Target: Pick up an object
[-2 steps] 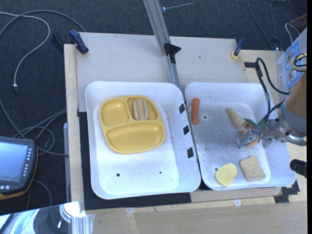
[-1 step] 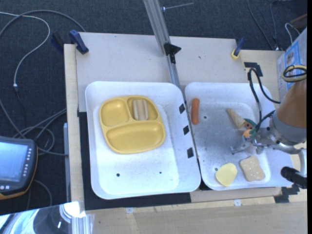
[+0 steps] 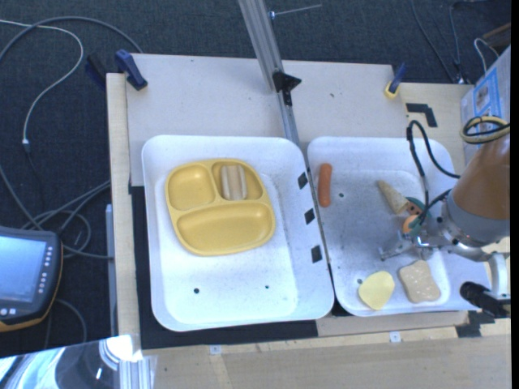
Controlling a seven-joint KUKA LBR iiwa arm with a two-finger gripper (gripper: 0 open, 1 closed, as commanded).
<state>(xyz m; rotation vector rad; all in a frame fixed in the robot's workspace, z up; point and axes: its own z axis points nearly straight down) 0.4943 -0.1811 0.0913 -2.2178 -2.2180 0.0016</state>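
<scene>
The right bin (image 3: 357,156) holds an orange sausage-shaped piece (image 3: 325,185) by its left wall, a tan cone-like piece (image 3: 391,194), a round yellow piece (image 3: 376,290) and a tan bread-like slice (image 3: 419,283) near the front. My gripper (image 3: 399,248) hangs low over the bin floor, just above the yellow piece and the slice, and below the cone. Nothing visibly sits in it. A small orange and green bit (image 3: 415,210) shows beside the wrist; I cannot tell what it is.
The left bin (image 3: 243,298) carries a yellow divided plate (image 3: 219,225) with a tan piece (image 3: 233,181) in its upper right compartment. A metal pole (image 3: 268,47) rises between the bins. The arm (image 3: 486,193) and its cables cover the right bin's right side.
</scene>
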